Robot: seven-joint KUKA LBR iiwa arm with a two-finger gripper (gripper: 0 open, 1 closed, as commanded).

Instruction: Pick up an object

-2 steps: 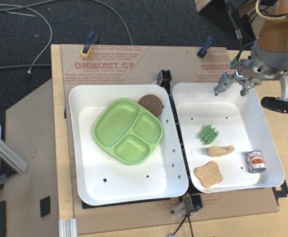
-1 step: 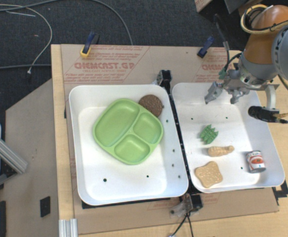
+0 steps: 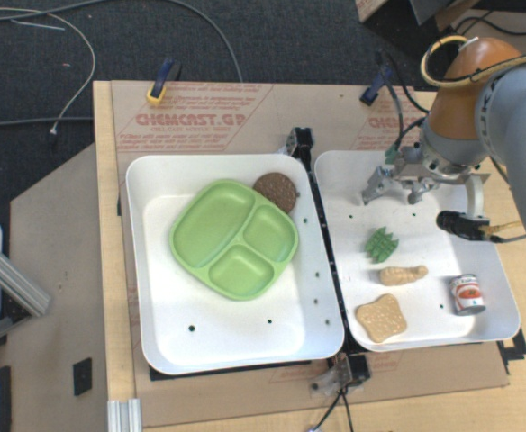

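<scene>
In the right bin (image 3: 493, 327) lie a green leafy toy (image 3: 382, 243), a tan drumstick-shaped piece (image 3: 402, 275), a slice of toast (image 3: 381, 318) and a small red and white can (image 3: 467, 294). My gripper (image 3: 393, 193) hangs over the bin's far part, above and beyond the green toy. It is open, its two fingers spread wide with nothing between them. In the left bin (image 3: 155, 331) a green divided plate (image 3: 234, 238) lies, and a brown round patty (image 3: 275, 189) rests at its far right rim.
The grey arm with its orange band (image 3: 472, 66) comes in from the upper right over the right bin's far corner. Blue clamps (image 3: 162, 79) hold the cardboard base at the back. Cables run across the dark floor behind.
</scene>
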